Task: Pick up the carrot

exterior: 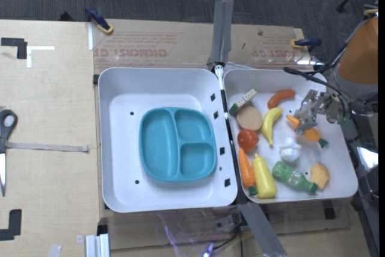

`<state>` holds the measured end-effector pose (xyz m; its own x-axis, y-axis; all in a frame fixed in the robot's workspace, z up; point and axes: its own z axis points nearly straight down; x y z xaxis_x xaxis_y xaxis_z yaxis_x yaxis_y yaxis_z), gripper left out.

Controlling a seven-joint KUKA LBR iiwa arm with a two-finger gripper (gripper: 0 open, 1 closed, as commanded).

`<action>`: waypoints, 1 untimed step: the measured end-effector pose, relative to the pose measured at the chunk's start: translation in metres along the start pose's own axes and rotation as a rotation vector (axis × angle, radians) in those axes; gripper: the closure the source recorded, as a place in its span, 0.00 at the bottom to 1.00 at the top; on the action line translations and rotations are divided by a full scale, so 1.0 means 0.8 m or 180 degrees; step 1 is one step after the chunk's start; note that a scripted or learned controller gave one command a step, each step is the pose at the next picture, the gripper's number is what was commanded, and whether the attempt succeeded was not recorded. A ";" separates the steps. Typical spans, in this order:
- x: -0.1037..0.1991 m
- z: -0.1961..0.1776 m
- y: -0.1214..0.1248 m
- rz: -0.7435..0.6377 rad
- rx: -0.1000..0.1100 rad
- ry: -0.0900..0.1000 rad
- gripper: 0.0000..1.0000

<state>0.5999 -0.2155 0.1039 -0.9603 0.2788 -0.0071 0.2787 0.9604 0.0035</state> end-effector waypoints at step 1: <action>-0.003 -0.035 0.084 0.0489 0.0009 0.0000 1.00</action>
